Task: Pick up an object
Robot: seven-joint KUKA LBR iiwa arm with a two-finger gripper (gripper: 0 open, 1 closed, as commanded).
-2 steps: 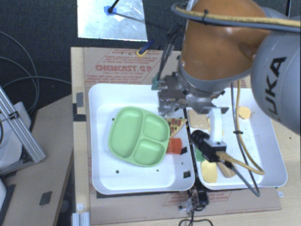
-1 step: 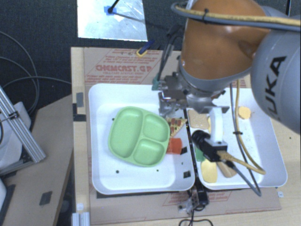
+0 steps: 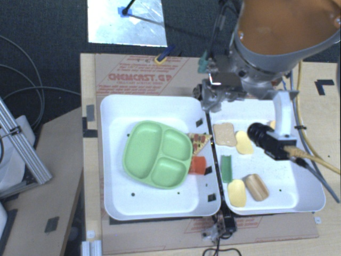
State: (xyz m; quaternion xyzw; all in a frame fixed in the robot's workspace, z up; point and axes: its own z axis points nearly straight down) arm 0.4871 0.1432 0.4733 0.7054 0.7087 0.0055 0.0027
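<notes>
In the left bin (image 3: 114, 159) a green divided plate (image 3: 157, 154) lies flat and takes most of the floor, so the pizza slice toy (image 3: 200, 141) and a small orange piece (image 3: 197, 166) are pressed against the right wall. The right bin (image 3: 309, 188) holds the loose candidates: a bread slice (image 3: 225, 134), a green stick (image 3: 226, 167), two yellow pieces and a brown roll (image 3: 257, 186). The gripper (image 3: 212, 97) hangs over the far end of the divider; whether it is open I cannot tell.

A: Floor (image 3: 42, 15): dark blue-grey carpet. Shiny silver sheet (image 3: 127, 15) lies on it beyond the cardboard (image 3: 139, 73).

B: Left of the cardboard: tan tabletop (image 3: 53, 159), aluminium rail (image 3: 21, 143), black cables (image 3: 24, 63).
</notes>
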